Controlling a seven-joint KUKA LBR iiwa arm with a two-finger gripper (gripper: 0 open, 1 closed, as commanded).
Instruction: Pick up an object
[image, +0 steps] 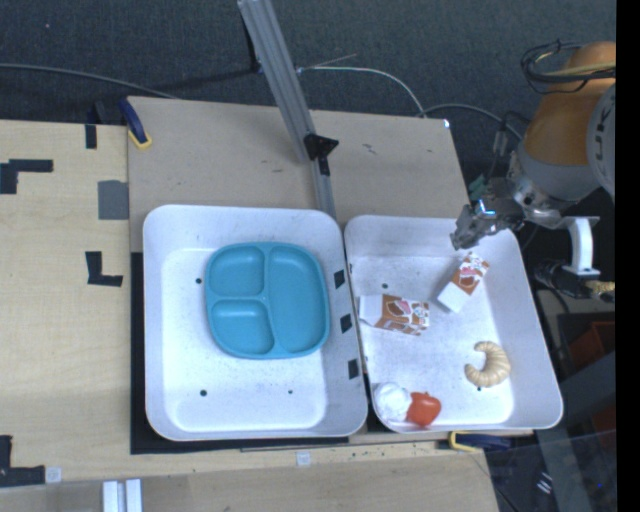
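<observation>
Carton (463, 282) lies just below the raised end effector (467, 234); its grip state can't be told.

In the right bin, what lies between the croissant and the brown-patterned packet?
Nothing: the camera view shows bare white bin floor between the croissant and the brown-patterned packet.

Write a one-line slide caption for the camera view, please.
Gripper poised above a small carton in the right bin, which also holds a croissant; a blue tray lies in the left bin.
</observation>
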